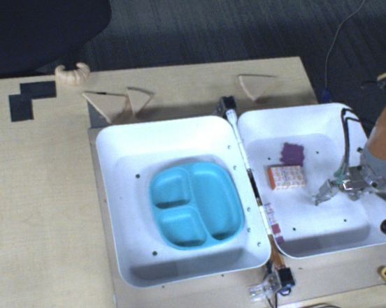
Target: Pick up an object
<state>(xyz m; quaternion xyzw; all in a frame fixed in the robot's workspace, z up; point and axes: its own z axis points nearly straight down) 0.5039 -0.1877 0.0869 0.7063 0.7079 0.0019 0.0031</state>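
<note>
White right bin (330, 234) holds my candidates: a purple block (292, 151) just behind a small patterned box (286, 176). My gripper (328, 192) hovers right of the box, jaws parted, holding nothing, probably lined up for a grab.

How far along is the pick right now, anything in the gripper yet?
Nothing looks picked yet. The gripper is down inside the right bin, fingers apart with nothing between them. The purple block and the small patterned box lie on the bin floor to the gripper's left, clear of it. The blue divided tray sits in the left bin. Closing on an object and lifting remain.
</note>
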